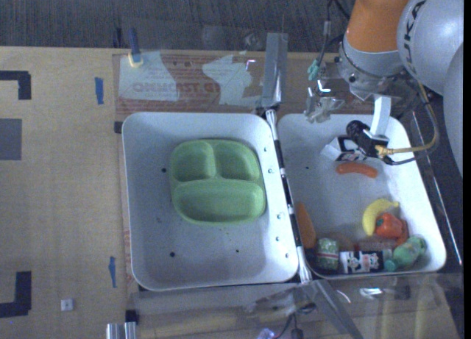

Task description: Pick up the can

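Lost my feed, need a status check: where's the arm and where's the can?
Gripper high at right bin's far edge. Can lying along near wall, untouched. Carrot and carton crowd it.

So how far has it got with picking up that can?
Nothing looks done yet. The can lies among the toy food along the near edge of the right bin, beside a small carton. The gripper hangs over that bin's far left corner, away from the can, with nothing visible between its fingers. Reaching the can, gripping it and lifting it are all left.
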Controlling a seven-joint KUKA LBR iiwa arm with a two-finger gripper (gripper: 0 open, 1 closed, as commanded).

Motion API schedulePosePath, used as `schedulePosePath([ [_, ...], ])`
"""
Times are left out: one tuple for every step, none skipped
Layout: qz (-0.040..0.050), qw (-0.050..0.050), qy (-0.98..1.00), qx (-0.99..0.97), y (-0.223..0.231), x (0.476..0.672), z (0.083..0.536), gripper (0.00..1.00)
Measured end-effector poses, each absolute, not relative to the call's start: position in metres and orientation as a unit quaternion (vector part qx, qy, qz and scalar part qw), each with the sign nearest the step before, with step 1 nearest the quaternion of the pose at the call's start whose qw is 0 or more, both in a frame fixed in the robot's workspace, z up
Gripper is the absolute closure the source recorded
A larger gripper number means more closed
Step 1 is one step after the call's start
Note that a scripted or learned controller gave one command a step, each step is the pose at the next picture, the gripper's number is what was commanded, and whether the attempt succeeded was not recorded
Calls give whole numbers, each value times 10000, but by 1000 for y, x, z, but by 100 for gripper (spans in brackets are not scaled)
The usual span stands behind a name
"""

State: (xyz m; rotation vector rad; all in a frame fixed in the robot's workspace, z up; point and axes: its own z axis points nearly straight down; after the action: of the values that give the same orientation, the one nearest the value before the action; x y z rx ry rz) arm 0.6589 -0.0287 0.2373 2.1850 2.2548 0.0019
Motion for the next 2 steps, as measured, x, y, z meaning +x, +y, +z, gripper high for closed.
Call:
schedulePosePath([
  [8,26,8076,5897,-70,667,401,100],
  [16,26,7922,6103,6,655,436,100],
])
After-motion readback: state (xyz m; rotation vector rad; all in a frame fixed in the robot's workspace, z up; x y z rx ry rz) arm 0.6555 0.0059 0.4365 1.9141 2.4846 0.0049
